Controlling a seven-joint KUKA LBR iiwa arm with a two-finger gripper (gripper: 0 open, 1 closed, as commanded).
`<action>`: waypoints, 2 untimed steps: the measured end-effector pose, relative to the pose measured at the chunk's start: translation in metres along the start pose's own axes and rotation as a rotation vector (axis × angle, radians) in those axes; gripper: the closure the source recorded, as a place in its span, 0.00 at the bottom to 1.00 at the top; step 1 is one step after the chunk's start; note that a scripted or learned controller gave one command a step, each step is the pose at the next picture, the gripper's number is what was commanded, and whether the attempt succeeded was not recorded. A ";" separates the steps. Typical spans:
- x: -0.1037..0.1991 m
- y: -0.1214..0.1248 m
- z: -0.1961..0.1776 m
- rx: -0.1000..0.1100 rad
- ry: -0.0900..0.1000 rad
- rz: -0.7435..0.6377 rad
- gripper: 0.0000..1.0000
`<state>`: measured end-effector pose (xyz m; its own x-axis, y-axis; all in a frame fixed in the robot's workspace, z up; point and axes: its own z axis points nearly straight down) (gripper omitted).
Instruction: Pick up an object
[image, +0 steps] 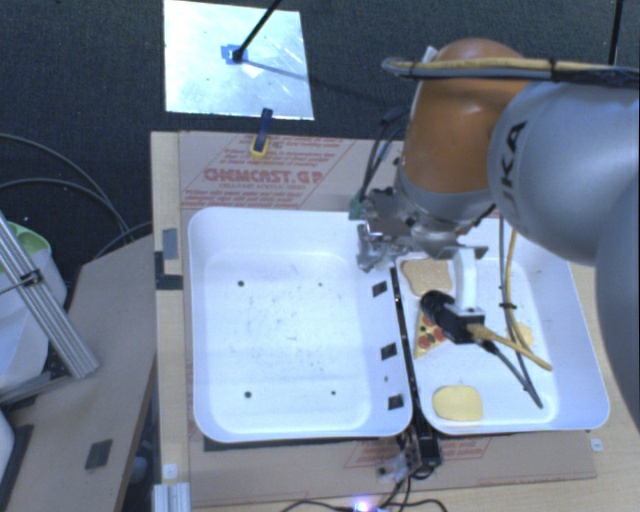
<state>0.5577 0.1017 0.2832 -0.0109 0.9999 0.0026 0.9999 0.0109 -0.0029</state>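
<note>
Cardboard with red print lies under the left bin and the right bin, which sit side by side, seen from the slanting camera above. The grey arm reaches in from the right, and its orange band stands over the far end of the divide between the bins. Below the band the gripper hangs at the far inner corner of the left bin, just beside the shared rim; whether it is open or closed cannot be told. The loose things all lie in the right bin. A tan toast-like slice lies at the far end, near the gripper. A red-and-yellow pizza-like wedge lies just nearer along the divide. A pale yellow disc lies by the near rim, well apart from the gripper. Faint dark specks mark the left bin's floor.
</note>
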 end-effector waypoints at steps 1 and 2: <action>0.045 0.029 0.085 0.001 -0.002 0.003 1.00; 0.024 -0.030 0.130 0.006 -0.004 0.011 1.00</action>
<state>0.5275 0.1261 0.1536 0.0003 1.0000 -0.0010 1.0000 -0.0003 -0.0085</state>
